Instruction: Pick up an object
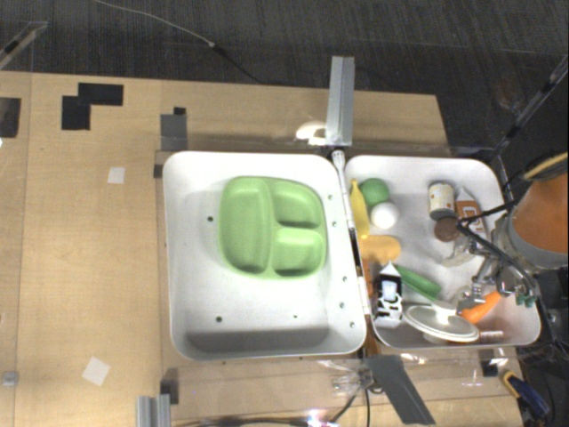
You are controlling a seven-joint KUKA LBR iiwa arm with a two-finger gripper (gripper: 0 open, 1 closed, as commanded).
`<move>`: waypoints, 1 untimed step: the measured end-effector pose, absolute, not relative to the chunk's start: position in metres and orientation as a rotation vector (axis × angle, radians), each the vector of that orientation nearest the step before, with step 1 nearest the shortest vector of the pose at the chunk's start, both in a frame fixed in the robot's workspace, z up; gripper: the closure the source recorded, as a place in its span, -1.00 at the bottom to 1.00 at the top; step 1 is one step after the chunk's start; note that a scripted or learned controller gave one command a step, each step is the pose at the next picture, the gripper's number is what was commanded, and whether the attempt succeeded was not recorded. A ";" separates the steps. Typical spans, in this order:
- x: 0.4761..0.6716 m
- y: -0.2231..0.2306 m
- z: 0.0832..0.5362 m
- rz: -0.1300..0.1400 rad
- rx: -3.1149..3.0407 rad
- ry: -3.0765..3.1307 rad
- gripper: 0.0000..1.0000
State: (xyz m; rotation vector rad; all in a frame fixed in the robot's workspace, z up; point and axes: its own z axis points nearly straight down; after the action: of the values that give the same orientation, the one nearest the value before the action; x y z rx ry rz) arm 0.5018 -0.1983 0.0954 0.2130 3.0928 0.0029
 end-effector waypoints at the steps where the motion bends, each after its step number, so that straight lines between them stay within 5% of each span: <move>1: 0.502 -0.197 0.096 0.003 0.157 3.095 -1.00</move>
State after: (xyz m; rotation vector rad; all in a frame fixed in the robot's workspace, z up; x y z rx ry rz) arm 0.5024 -0.1973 0.0957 0.1570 3.0953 0.0030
